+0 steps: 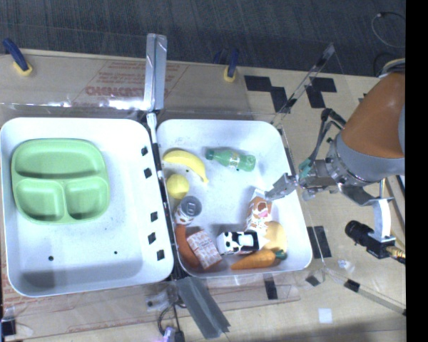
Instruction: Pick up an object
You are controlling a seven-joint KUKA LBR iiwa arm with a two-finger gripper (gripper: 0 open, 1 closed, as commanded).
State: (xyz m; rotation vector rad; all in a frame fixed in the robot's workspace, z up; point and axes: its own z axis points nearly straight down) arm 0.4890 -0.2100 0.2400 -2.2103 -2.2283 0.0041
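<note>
A tan desk point(200, 84) with red printing and black square markers stands on dark carpet, carrying two shallow white bins side by side. The left bin point(28, 262) holds one green divided tray point(59, 180). The right bin point(221, 130) holds one banana point(186, 164), one green bottle point(232, 159), one lemon point(177, 186), one small metal can point(190, 207), one carrot point(255, 260), one black-and-white cow figure point(237, 242), one printed packet point(202, 249) and one small printed carton point(259, 213). The arm's hand point(284, 187) hovers at the right bin's right edge, just above the carton; whether it is open or closed cannot be told. An orange object under the packet is partly hidden. The arm is cut off at right.
</note>
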